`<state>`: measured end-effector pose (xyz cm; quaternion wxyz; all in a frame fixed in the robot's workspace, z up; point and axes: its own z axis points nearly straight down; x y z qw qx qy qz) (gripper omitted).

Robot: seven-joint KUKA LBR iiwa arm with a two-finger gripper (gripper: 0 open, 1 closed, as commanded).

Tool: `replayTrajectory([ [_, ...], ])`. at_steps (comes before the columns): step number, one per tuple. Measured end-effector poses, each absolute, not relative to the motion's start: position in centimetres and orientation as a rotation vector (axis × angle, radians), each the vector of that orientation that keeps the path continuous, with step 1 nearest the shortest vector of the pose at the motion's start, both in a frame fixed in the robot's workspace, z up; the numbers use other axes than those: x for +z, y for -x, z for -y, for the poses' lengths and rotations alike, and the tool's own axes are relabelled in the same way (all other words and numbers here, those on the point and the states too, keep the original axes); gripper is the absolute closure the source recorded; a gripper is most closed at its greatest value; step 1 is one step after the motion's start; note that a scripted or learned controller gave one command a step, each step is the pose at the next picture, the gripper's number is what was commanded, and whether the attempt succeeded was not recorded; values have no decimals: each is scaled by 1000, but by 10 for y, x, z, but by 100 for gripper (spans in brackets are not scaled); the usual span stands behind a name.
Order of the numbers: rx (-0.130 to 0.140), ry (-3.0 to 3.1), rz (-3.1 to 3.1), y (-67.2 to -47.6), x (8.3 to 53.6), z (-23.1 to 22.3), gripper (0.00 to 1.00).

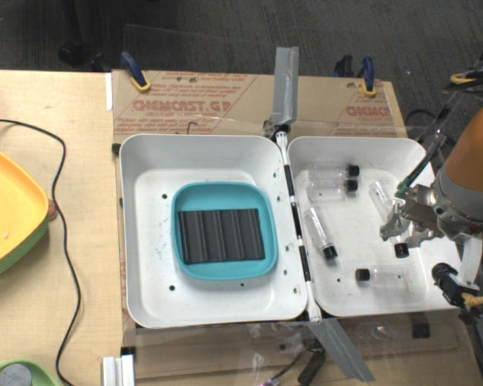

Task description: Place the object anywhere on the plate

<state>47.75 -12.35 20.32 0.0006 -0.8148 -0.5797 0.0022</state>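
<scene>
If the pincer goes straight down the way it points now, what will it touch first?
Probably the clear tube with a black cap lying just under the pincer, near the right side of the right bin. Depth is hard to judge from this slanted view, so it might meet the bare bin floor beside the tube instead.

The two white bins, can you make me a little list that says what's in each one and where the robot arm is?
left bin: a teal plate with a dark ridged middle
right bin: several clear tubes with black caps, lying scattered, such as one tube near the left wall
arm: reaches in from the right, over the right bin
end effector: above the right bin's right side, close to a black cap
on the plate: no tube yet
</scene>
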Motion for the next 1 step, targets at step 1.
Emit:
replayTrajectory([
  [1, 7, 2559, 1820, -478, 203, 123, 0],
])
